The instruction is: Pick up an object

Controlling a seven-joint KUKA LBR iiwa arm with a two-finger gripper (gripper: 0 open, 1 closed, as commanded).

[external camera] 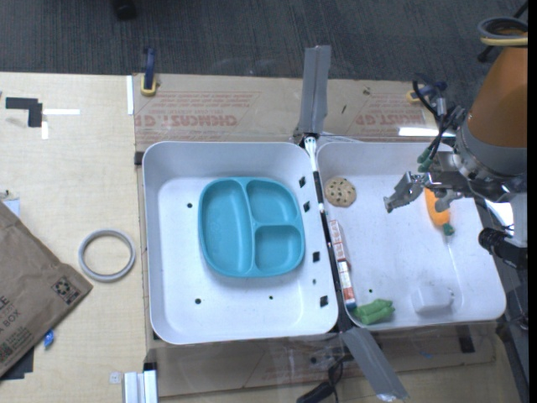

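The right bin holds a brown cookie, a long red-and-white tube lying along its left wall, a green vegetable at the front left and a pale clear item at the front. An orange carrot with a green tip lies near the bin's right side. My gripper hovers over the right bin's back half, open, with one grey finger splayed left. The carrot sits just beside and below the other finger; I see nothing clamped between the fingers.
In the left bin lies a teal divided plate. A roll of tape and a cardboard box rest on the bench to the left. A grey divider strip stands behind the bins.
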